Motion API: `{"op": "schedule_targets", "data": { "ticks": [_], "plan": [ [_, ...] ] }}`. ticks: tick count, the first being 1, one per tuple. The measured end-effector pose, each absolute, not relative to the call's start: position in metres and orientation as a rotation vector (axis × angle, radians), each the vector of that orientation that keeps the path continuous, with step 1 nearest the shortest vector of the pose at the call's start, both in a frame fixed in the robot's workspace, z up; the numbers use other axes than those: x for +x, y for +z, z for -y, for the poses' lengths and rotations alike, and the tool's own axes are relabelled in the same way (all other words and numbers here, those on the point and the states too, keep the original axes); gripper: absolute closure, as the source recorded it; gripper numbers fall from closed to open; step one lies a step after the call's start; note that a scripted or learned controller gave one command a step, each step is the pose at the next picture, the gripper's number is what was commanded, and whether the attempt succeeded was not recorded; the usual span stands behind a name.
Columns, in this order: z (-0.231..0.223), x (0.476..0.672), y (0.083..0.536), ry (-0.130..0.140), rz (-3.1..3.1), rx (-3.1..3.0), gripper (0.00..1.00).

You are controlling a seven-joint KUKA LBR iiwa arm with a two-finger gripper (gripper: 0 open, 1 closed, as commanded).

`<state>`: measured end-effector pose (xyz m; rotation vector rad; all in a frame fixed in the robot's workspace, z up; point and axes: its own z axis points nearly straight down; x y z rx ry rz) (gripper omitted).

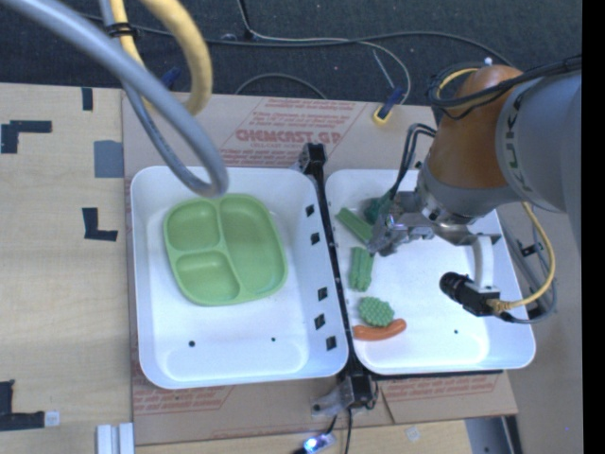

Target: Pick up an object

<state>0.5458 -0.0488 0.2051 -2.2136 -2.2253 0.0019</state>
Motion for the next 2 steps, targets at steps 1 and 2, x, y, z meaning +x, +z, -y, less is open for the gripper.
{"op": "schedule_targets", "data": {
  "ticks": [1, 2],
  "plan": [
    [0.004, 0.534, 0.203, 0.003, 2.225, -2.213, 1.00],
    [-0.052, 0.523, 0.222, -0.001, 2.229, -2.211, 1.00]
  ]
}}
